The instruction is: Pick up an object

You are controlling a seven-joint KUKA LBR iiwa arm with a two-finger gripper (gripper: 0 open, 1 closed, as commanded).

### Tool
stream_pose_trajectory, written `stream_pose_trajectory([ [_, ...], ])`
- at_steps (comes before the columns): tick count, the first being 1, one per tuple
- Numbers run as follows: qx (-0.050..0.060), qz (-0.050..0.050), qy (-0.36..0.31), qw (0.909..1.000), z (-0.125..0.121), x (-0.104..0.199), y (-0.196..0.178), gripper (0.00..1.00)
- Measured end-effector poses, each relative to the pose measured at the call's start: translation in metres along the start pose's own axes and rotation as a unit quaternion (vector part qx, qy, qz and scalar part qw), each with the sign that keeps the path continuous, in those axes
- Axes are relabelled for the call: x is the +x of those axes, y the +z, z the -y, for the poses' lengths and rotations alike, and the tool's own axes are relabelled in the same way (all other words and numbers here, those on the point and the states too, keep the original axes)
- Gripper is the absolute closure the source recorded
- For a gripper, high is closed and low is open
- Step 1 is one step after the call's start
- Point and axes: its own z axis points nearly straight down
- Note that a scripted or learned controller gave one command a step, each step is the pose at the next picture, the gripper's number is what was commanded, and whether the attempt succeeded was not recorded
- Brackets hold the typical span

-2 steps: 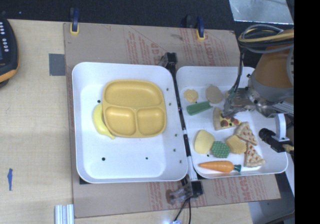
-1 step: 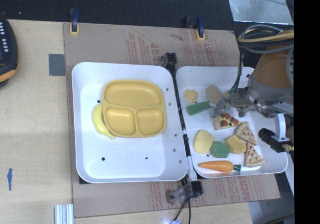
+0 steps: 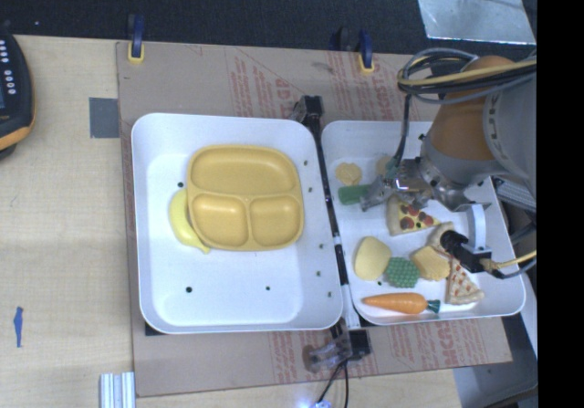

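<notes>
The right bin (image 3: 511, 306) holds several toy foods. Among them are an orange carrot (image 3: 394, 303) along the front wall, a pale yellow lump (image 3: 371, 256), a knobbly green piece (image 3: 400, 271), a pizza slice (image 3: 411, 215) and a second slice (image 3: 463, 287). A small yellow piece (image 3: 348, 172) and a dark green piece (image 3: 351, 194) lie near the bin's left wall. My gripper (image 3: 377, 193) is low in the bin's back half, pointing left, its tip right beside the dark green piece and just above the first pizza slice.
The left bin (image 3: 164, 297) carries a yellow three-part plate (image 3: 245, 194) with a yellow banana-like piece (image 3: 180, 222) sticking out from under its left edge. The arm's grey body and cables (image 3: 465, 132) hang over the right bin's back right corner.
</notes>
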Motion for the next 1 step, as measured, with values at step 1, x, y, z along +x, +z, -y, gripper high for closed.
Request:
stream_pose_trajectory([
  [1,-0.003,-0.002,0.003,1.0,0.1042,-0.0398,-0.0022,0.0],
])
